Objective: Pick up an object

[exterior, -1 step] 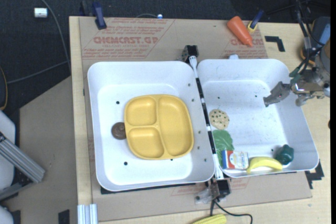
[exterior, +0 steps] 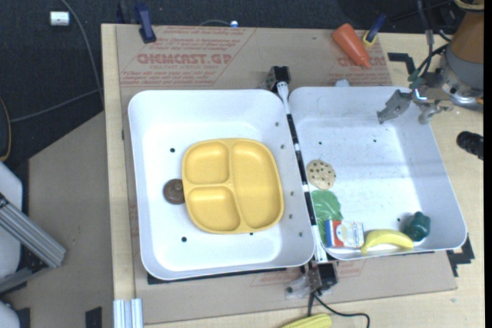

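Note:
The right bin holds its objects along the left and front. A chocolate-chip cookie lies by the left wall, with a green leafy piece just below it. At the front sit a small red and white carton, a yellow banana and a dark green object. My gripper hangs over the bin's far right corner, apart from all of them. Its fingers are spread and nothing is between them.
The left bin holds a yellow divided plate with a brown round cookie at its left edge. An orange object lies on the bench behind the right bin. A blue clamp stands at the back left.

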